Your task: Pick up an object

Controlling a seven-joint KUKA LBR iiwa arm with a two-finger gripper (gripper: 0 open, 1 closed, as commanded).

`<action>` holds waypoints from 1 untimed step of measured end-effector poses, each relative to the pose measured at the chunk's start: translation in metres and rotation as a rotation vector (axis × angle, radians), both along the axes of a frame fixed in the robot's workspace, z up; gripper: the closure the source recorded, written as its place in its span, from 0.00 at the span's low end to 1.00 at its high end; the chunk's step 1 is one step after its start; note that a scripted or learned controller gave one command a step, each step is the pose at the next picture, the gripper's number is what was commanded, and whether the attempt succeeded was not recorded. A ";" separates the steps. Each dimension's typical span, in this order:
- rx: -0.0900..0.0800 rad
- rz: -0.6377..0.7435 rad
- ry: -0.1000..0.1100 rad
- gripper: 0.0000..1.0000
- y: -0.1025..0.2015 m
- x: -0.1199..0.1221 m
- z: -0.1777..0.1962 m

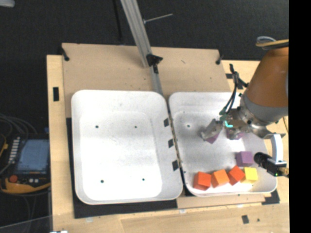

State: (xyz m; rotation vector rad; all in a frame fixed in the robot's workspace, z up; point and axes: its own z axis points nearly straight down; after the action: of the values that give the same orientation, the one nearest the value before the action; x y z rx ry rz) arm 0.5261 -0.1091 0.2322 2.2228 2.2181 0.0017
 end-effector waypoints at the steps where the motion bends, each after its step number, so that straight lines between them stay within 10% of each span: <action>1: -0.001 0.000 0.005 0.00 -0.003 0.004 -0.043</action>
State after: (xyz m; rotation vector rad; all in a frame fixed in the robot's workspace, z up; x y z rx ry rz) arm 0.5303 -0.1126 0.1889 2.2250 2.2204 -0.0049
